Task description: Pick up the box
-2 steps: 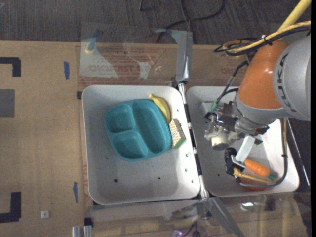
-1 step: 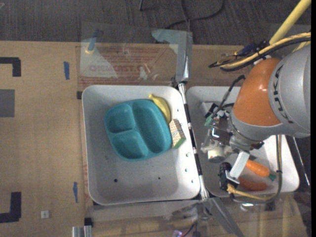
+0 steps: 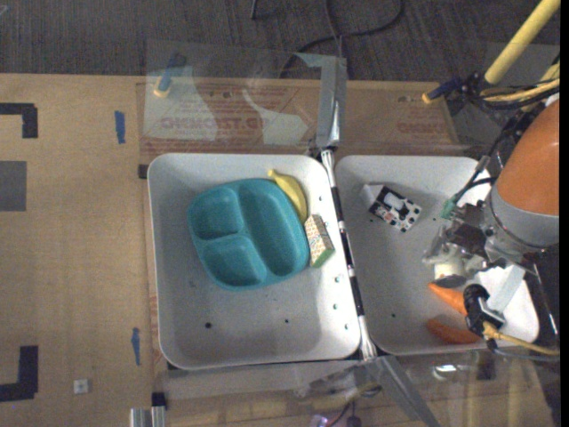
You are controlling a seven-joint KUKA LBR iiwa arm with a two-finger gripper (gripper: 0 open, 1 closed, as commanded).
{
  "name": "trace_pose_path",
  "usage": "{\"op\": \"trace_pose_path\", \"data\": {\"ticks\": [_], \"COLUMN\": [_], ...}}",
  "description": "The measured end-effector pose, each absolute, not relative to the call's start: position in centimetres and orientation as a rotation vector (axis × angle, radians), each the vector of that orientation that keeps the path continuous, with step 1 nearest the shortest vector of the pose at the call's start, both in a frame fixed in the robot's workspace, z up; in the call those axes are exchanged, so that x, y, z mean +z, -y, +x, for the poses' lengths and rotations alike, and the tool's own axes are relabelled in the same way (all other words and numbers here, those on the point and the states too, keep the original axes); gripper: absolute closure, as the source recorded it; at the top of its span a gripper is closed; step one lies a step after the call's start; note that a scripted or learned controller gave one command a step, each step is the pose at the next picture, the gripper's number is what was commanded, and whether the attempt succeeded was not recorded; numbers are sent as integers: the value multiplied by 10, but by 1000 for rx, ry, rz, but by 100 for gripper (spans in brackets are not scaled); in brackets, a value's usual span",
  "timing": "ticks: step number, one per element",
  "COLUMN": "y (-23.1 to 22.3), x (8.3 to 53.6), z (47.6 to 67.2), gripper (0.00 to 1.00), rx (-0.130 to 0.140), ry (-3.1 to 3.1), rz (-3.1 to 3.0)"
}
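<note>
Right now the box (image 3: 395, 208) lies up and to the left of the pincer (image 3: 455, 254), long axis slanting down-right toward it; whether the pincer is spread I cannot tell.

You are looking down on a pale wooden bench (image 3: 71, 265) marked with black corner shapes (image 3: 22, 118) and short strips of blue tape (image 3: 119, 126). Beyond its far edge lies dark grey carpet (image 3: 133, 12), where a black cable (image 3: 360, 12) loops. The light is even and soft.
</note>
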State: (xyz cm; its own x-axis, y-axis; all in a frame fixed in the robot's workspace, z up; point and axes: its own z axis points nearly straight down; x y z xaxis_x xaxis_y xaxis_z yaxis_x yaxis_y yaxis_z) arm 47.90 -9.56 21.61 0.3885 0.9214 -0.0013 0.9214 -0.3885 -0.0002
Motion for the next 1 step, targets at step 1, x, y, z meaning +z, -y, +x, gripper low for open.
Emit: {"op": "trace_pose_path", "data": {"ticks": [1], "y": [160], "x": [213], "z": [479], "gripper": [100], "rx": [-2], "ry": [-1635], "rz": [2681]}}
